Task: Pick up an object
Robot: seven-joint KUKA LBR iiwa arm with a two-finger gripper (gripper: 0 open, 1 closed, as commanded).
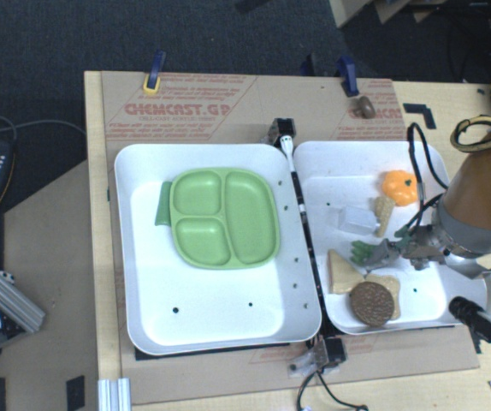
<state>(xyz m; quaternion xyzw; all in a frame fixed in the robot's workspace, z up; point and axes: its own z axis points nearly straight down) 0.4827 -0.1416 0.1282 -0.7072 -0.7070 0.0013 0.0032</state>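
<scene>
The right bin [335,157] holds several small items. An orange fruit-like piece [398,187] lies at the back, with a beige stick [385,215] and a clear flat piece [357,221] just in front of it. A small green item [363,251] sits mid-bin, above a tan wedge [341,272]. A round brown disc [372,303] lies at the front. My gripper [389,253] reaches in from the right, low over the middle of the bin. Its tip is right beside the green item, and I cannot tell if they touch.
The left bin [143,255] holds a green divided plate [225,217] towards its back. Black clips [283,132] sit where the bins meet. The arm's grey body and cables [476,204] cover the right bin's right side.
</scene>
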